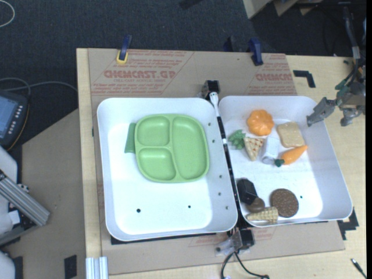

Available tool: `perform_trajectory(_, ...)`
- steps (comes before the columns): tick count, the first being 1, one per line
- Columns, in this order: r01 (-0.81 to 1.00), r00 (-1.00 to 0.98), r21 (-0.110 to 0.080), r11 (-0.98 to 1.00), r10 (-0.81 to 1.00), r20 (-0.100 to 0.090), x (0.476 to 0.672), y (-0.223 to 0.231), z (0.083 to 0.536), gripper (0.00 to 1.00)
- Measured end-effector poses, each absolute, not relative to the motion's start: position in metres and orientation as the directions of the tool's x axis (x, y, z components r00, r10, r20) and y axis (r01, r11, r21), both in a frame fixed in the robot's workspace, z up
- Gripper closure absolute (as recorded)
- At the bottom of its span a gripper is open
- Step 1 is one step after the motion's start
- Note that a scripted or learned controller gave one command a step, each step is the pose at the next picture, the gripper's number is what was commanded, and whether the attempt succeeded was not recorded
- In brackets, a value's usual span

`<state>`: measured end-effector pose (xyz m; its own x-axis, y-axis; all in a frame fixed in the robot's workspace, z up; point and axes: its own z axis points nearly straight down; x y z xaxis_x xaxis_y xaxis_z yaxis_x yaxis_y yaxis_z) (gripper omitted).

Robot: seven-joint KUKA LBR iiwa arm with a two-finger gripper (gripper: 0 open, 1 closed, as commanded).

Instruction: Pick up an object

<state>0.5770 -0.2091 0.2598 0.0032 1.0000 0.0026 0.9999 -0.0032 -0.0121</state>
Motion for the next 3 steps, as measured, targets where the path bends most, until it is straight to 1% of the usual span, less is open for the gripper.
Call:
perform_trajectory(1, 1.0, 0.0, 0.001, 0.0, 1.0, -0.001, 0.579, -0.209, 0.267, 0.0)
perform_trajectory(2, 1.0, 0.0, -0.006, 0.0, 1.0, 0.002, 0.581, -0.211, 0.204, 0.0)
perform_trajectory(3, 1.0, 0.0, -0.008, 0.0, 1.0, 0.003, 0.578, -0.206, 0.14, 0.0)
